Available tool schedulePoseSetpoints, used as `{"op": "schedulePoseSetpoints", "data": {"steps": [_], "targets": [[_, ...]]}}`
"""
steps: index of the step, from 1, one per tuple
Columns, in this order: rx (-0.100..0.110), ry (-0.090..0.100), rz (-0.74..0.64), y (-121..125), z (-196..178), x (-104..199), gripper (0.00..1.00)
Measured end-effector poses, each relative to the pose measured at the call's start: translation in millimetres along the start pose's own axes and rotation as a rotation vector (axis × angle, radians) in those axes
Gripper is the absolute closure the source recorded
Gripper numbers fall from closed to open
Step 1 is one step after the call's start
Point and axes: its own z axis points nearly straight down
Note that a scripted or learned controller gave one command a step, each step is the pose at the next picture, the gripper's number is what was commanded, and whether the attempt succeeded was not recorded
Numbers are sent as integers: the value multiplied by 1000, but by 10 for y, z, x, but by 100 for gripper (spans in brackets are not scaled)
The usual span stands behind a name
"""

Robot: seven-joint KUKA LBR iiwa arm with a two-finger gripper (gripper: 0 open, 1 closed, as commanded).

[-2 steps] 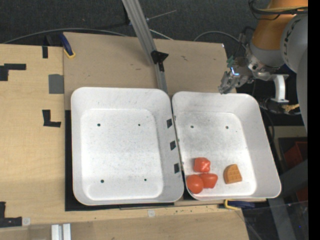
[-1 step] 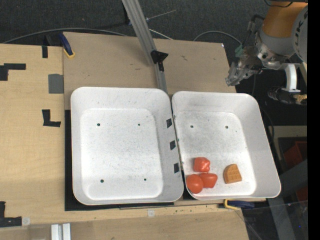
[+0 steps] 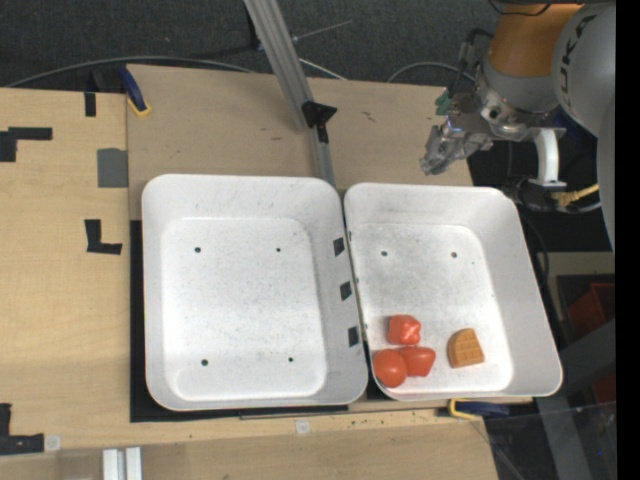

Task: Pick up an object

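Your pincer (image 3: 440,158) hangs past the far rim of the right bin (image 3: 500,208), over the bare wood of the counter (image 3: 220,118), near that bin's far left corner. It carries nothing that you can see, and at this slant the fingertips blur into one dark metal cluster, so you cannot tell whether they stand apart or together. Above it the arm (image 3: 545,38) comes in from the upper right, its orange band over the grey wrist. The things to pick lie well apart from the pincer, all in the near part of the right bin. Three red pieces (image 3: 403,348) sit bunched close to the bin's left wall: one lies a little farther back, and two lie side by side just in front of it, the left one close to the near left corner; they seem to touch one another. Just beside them to the right, with a small gap, lies a tan, ridged block (image 3: 465,348). The left bin (image 3: 160,268) sits next to the right one, their rims meeting along the middle. A slanted metal rail (image 3: 285,58) crosses the counter behind the bins.
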Motion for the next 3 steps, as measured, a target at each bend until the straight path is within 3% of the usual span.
{"op": "schedulePoseSetpoints", "data": {"steps": [2, 3], "targets": [[3, 1, -1, -19, 335, 1099, 100], [1, 1, -2, -72, 305, 1740, 100]]}}
